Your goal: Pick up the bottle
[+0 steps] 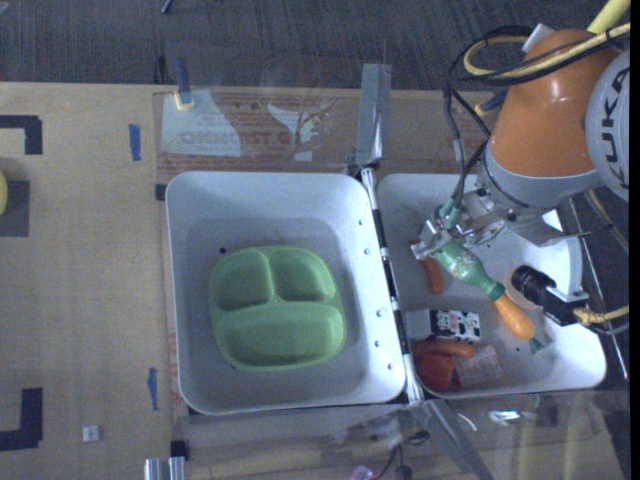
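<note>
Wooden counter [80, 298] with two white bins | green bottle [468, 266] lies tilted in right bin [580, 368], by a carrot [514, 318] | pincer [447, 238] at its fat end, grip state unclear | looks light, smooth, slippery plastic; best grasped across the body, not the neck.

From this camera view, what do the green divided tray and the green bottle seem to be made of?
The green divided tray looks like moulded plastic with a matte finish: uniform colour, rounded compartment edges, soft highlights. The green bottle, lying in the right bin under the gripper, seems to be translucent plastic with a glossy surface, judging by its pale sheen; glass cannot be excluded at this resolution.
</note>
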Controlling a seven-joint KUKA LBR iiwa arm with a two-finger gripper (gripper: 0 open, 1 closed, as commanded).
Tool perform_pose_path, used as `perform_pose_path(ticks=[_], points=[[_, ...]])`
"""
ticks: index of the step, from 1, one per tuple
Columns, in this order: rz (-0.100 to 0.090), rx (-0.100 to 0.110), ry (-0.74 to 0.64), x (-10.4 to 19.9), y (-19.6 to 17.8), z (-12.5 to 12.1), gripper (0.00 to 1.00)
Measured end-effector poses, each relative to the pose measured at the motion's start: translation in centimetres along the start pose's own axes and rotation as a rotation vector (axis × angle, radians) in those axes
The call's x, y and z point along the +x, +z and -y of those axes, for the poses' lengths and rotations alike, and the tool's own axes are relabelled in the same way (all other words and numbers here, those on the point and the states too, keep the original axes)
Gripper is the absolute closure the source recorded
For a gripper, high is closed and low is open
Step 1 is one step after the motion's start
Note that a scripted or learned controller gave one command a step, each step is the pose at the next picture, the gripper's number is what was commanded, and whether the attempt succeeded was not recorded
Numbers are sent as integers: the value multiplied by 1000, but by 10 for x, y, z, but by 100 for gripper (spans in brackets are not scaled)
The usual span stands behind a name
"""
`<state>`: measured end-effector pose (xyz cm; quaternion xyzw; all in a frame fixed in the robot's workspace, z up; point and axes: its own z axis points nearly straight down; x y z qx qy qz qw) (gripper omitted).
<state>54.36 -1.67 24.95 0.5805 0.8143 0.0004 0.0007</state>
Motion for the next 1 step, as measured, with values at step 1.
perform_pose_path(ticks=[1], points=[[-1, 2, 99, -13, 60, 14, 100]])
